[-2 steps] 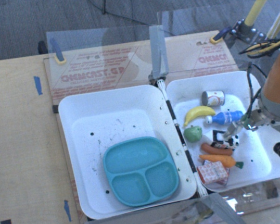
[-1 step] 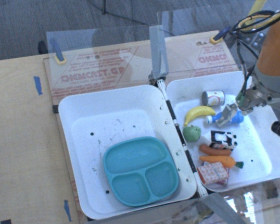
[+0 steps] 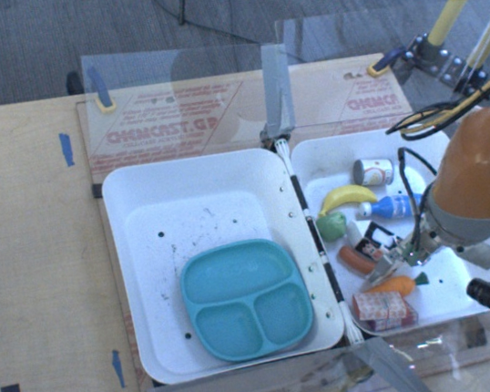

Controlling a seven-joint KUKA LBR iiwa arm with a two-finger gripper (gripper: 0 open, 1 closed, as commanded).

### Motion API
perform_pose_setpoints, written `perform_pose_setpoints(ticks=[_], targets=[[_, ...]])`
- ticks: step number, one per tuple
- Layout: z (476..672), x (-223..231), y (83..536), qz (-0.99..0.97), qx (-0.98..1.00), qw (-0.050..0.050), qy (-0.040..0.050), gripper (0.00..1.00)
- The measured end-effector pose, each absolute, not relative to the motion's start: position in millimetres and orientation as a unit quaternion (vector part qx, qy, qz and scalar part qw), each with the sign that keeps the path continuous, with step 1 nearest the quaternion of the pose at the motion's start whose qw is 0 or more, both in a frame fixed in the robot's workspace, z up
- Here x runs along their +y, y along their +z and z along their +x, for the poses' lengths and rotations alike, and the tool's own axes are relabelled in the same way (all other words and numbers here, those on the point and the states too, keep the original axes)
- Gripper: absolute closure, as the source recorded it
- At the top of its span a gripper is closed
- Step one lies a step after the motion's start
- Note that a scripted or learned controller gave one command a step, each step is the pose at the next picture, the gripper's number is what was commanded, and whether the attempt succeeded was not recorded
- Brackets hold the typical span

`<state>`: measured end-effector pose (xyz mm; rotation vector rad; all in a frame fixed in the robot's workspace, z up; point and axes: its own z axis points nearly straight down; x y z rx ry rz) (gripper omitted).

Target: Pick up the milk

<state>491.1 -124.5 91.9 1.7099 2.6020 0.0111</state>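
**Milk lies in the right bin, gripper low among the food items**

The milk (image 3: 390,207), a small white bottle with a blue label lying on its side, rests in the upper middle of the right bin (image 3: 454,296). Touching it at its 10 o'clock side is a yellow banana (image 3: 348,195), and at 12 o'clock, just beside both, lies a small can (image 3: 373,170). At 9 o'clock from the milk, against the bin's left wall, sits a green fruit (image 3: 331,226).

At about 6 o'clock from the milk, the gripper (image 3: 392,264) reaches down from the grey and orange arm (image 3: 477,177), which enters from 3 o'clock. Its tip sits over a cluster of items: a reddish sausage (image 3: 357,260) at its 9 o'clock, an orange carrot (image 3: 394,286) at 6 o'clock, and a red and white packet (image 3: 385,309) below that. Whether its fingers are apart or closed cannot be told, and the milk lies apart from them.

At 9 o'clock, the left bin (image 3: 136,208) holds a teal divided plate (image 3: 245,298).
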Motion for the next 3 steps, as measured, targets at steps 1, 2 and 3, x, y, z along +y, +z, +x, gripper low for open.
perform_pose_setpoints(ticks=[1,2,3], targets=[[556.8,-117.9,87.8,0.518,0.855,0.007,0.0019,0.0],[559.1,-120.3,98.4,0.52,0.854,0.009,0.0034,1.0],[588.3,-59.8,205.6,0.487,0.874,-0.001,-0.0006,1.0]])
